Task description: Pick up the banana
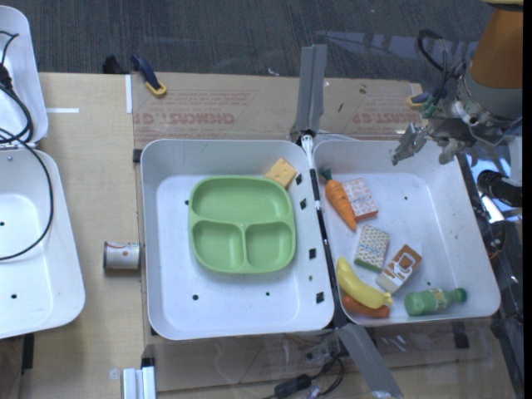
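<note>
The bench (91, 106) is lying under everything, its pale wood showing at the left and a sheet of brown cardboard (224, 106) covering its far side. On it, two shallow white bins are sitting side by side, their inner walls touching. The left bin (166, 306) is holding a green divided plate (243, 224), which is resting flat near the middle, and a small tan cracker-like block (282, 172) is lying just beyond the plate's far right corner.

The right bin (449, 223) is carrying a scatter of toy food. The arm (501, 44), grey with its orange band, is reaching in at the upper right, and the gripper (432, 144) is hanging over the far right corner of this bin, well apart from the food. Whether its fingers are spread or closed cannot be told here; nothing is visible between them.

The banana (359, 283) is lying near the front left corner of the right bin, curved and yellow, resting on top of an orange item (366, 307). A green bottle (434, 300) is lying on its side to the right of it. A carrot (339, 202) is lying near the far left wall, with a small carton (359, 197) just beside it. Two more small boxes, one patterned (371, 247) and one orange and white (400, 268), are lying between the carrot and the banana.
</note>
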